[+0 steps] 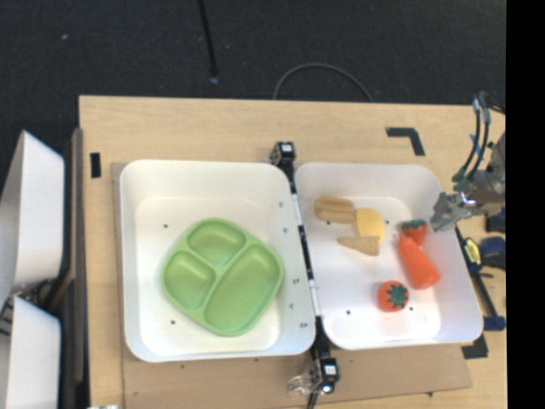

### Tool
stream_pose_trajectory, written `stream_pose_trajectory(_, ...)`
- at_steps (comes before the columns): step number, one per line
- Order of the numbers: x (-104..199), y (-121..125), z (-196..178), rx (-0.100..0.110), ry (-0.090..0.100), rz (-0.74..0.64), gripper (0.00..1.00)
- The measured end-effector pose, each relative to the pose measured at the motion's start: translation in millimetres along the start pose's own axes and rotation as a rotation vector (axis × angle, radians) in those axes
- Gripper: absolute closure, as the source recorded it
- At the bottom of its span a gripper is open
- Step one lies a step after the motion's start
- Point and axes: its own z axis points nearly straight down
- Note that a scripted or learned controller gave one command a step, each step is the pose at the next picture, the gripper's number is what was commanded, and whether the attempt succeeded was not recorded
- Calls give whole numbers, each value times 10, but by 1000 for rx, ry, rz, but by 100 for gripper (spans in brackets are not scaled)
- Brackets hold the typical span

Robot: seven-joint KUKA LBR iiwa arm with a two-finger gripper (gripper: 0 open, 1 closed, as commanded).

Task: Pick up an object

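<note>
The right bin (375,335) holds several toy foods. An orange carrot (417,259) with a green top lies toward the bin's right side. A red tomato (392,296) sits below it. A tan bread stick (334,210), a yellow cheese block (370,223) and a tan wedge (361,244) lie near the bin's middle. My gripper (449,210) hangs at the right rim of this bin, just right of the carrot's green top, and I see nothing between its fingers.
The left bin (136,254) holds a green divided plate (223,276). Black clamps (283,152) sit between the bins at top and bottom. Cables and blue parts (492,249) lie right of the right bin. White boxes (34,220) stand at the far left.
</note>
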Motion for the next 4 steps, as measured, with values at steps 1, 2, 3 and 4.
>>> stream_pose_trajectory(1, 484, 214, -20, 4, 2, -3, 100)
stream_pose_trajectory(2, 975, 416, 153, 8, 2, -2, 100)
stream_pose_trajectory(3, 1451, 457, 270, 9, 3, -2, 100)
stream_pose_trajectory(4, 1958, 566, 429, 9, 2, -1, 100)
